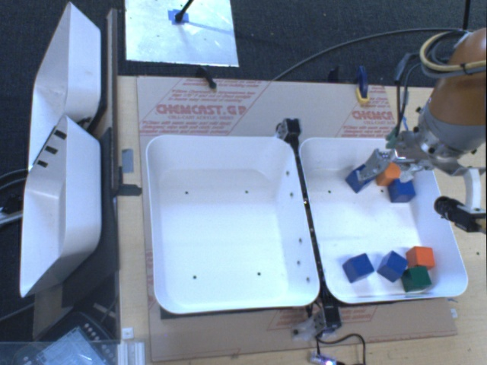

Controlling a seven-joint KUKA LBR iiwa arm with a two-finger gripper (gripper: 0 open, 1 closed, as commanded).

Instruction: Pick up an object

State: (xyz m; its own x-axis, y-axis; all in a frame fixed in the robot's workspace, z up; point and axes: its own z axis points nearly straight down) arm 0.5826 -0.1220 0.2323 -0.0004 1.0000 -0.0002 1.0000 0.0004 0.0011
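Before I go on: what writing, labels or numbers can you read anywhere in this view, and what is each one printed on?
"CHEMCAST. G P": red print on the clear sheet under the bins, left of centre, behind the left white bin.
A second red print of the same look on that sheet, behind the right white bin: partly hidden and blurred, unreadable.
Finer red lines under both prints: too small to read.
Nothing readable on the coloured blocks.
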